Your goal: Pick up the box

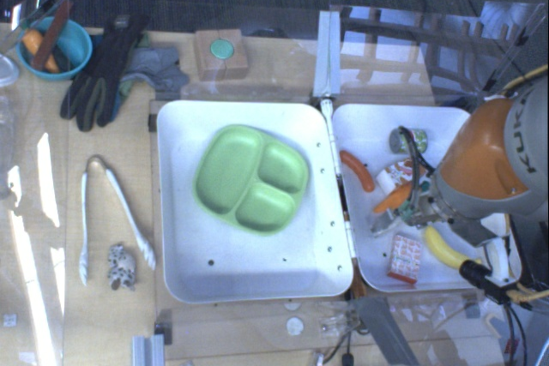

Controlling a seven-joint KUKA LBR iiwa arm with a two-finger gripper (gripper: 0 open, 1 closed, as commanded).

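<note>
Fingers (416, 203): mine, down low in the right bin (369, 141), at the end of the grey arm with its orange band. Spread: I cannot tell, since the wrist and the clutter under it hide the tips. Nothing is visibly held between them.

Box (405, 257): small, red and white, lying flat near the front wall of the right bin. It is just in front of my fingers, close but apart from them, and it rests on the bin floor.

Neighbours in the right bin: carrot (391, 198), just beside my fingers on the left; red sausage (358, 170), further left near the dividing wall; banana (444, 247), just right of the box; tin can (410, 139), towards the back.

Left bin (184, 210): holds a green divided plate (253, 177).

Worktop (51, 184): tongs (111, 210), black gloves (103, 81), blue bowl (56, 47).

Status: by my reckoning the pick is not yet made. I am down in the correct bin, but nearer the carrot than the box. Left to do: get over the box, close on it, lift it clear.
</note>
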